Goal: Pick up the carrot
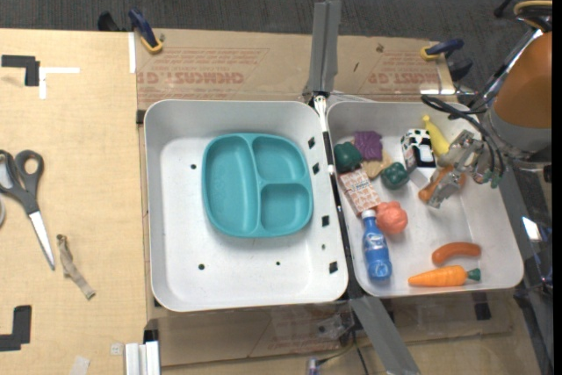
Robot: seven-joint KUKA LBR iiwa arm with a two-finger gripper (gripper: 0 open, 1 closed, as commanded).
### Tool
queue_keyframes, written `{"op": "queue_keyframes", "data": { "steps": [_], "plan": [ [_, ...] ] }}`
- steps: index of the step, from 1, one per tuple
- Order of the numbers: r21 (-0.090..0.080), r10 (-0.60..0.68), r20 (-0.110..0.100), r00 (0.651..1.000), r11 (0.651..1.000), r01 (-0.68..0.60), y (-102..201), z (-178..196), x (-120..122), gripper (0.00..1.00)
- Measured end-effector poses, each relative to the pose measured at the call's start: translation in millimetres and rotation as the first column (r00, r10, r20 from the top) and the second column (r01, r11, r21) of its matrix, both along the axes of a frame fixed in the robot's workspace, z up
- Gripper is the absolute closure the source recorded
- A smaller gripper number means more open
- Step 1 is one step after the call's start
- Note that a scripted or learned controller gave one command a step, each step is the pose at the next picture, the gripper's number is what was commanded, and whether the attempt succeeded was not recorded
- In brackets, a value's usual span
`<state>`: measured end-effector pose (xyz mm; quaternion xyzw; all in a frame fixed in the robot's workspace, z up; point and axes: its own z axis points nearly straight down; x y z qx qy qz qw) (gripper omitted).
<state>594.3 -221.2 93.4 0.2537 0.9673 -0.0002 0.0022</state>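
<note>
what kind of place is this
Likely a robot lab bench: two white bins clamped on cardboard, toy food such as a carrot, and scissors on the worktop.

Two shallow white bins (167,215) were seen on brown cardboard. A teal divided plate (259,185) was shown in the left bin. In the right bin, an orange carrot with a green tip (442,277) was noted nearest, beside an orange sausage-shaped toy (456,252), a blue bottle (376,250), a purple block (368,143) and a black-and-white patched cow toy (418,147).
</note>
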Motion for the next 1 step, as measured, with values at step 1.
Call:
{"op": "queue_keyframes", "data": {
  "steps": [1],
  "plan": [
    [0.001, 0.058, -0.003, 0.998, 0.998, -0.058, -0.8, -1.1, -72.2, 0.0]
  ]
}}
